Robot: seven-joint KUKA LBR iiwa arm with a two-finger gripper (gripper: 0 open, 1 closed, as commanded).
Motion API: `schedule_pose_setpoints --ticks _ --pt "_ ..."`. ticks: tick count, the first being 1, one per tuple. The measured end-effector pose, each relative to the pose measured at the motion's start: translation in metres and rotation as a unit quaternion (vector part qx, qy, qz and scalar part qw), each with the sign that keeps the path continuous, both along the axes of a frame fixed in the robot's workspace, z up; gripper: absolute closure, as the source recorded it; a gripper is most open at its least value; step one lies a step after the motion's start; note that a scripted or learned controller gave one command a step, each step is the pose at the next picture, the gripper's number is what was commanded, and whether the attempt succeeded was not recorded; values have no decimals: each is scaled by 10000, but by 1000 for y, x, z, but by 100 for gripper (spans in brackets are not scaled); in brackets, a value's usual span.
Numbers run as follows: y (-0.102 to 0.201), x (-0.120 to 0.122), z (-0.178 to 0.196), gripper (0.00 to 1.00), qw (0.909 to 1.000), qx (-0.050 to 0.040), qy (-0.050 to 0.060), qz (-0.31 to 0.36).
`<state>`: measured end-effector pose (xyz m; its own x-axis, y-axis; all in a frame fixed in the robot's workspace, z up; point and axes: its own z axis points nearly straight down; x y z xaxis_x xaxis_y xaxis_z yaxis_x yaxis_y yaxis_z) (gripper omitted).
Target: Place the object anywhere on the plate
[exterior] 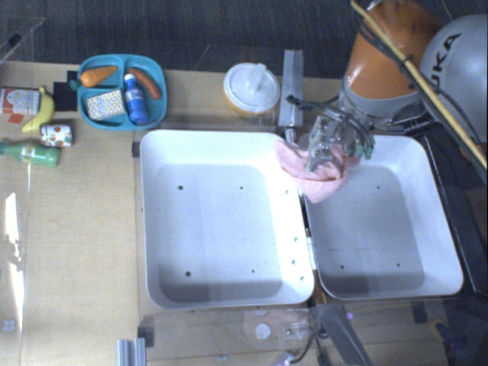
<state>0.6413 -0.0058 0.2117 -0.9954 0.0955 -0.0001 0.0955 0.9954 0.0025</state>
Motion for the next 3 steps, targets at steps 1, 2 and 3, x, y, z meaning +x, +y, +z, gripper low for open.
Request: schedule_pose_setpoints --ticks 1,2,3 --pt "45 -20 11 100 9989 0 1 460" --pt "86 -46 5 100 9989 -1 4 479" --pt "138 -55 8 100 9989 -2 1 479"
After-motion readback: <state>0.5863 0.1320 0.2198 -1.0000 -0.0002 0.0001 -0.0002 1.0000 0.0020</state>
